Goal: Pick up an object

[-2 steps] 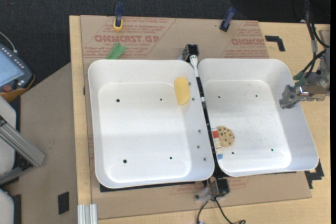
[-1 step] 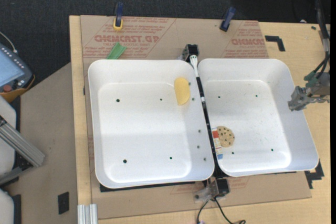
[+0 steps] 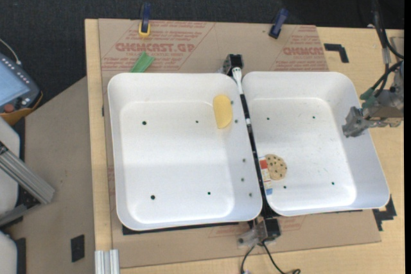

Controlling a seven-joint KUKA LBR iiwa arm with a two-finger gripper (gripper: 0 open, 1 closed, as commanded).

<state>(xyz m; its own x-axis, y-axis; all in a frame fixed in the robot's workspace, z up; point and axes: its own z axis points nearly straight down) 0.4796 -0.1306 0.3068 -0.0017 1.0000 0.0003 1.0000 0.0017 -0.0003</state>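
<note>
A pale yellow oblong object [image 3: 222, 111] lies in the left bin [image 3: 128, 138], near its upper right corner. In the right bin [image 3: 347, 157] a round tan cookie-like piece with dark spots [image 3: 277, 167] rests at the lower left, touching a small red and white packet [image 3: 265, 174] against the dividing wall. My gripper [image 3: 355, 122] hangs at the right bin's right rim, far from all of these objects, with nothing seen in it.
Blue clamps [image 3: 145, 13] [image 3: 279, 22] hold the cardboard sheet at the back. A green tag [image 3: 142, 62] lies on the cardboard behind the left bin. A black bracket [image 3: 232, 63] sits where the bins meet at the back. Cables hang at the right edge.
</note>
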